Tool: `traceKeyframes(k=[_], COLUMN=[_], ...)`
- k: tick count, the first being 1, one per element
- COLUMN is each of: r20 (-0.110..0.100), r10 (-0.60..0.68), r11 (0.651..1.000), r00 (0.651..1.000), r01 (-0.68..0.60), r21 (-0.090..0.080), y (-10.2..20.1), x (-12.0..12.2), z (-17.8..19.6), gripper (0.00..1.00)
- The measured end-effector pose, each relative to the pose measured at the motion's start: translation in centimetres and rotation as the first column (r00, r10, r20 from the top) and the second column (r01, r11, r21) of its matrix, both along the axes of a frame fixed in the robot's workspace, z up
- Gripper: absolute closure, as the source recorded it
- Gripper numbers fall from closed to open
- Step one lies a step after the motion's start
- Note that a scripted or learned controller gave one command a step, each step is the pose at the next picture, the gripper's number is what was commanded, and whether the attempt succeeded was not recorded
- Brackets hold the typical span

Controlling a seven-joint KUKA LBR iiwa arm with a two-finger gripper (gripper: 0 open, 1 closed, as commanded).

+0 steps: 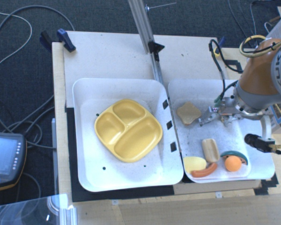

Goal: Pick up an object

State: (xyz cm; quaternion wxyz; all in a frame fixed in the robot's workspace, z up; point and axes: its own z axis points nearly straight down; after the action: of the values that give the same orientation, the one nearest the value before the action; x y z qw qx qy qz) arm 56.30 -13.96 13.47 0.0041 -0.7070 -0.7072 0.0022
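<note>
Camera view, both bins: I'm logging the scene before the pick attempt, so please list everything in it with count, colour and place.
Bins: two, white, side by side on the bench.
Divided plate: one, yellow, three compartments, middle of the left bin.
Tan flat piece: one, tan, upper left of the right bin.
Wooden block: one, light brown, lower middle of the right bin.
Yellow piece: one, pale yellow, lower left of the right bin.
Sausage: one, orange-red, by the bin's near edge.
Ball: one, orange, against a teal ring.
Clamps: two, blue and dark, bench's far left corner.
Gripper: one, metallic, over the right bin beside the tan flat piece.
</note>
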Motion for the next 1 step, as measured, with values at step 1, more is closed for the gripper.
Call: traceKeyframes(k=[1], r20=[0.001], r10=[0.000], r11=[1.000], r00=[1.000], r01=[0.000], r21=[0.000], y=[0.08], x=[-0.13], z=[-4.50], gripper=[0.00])
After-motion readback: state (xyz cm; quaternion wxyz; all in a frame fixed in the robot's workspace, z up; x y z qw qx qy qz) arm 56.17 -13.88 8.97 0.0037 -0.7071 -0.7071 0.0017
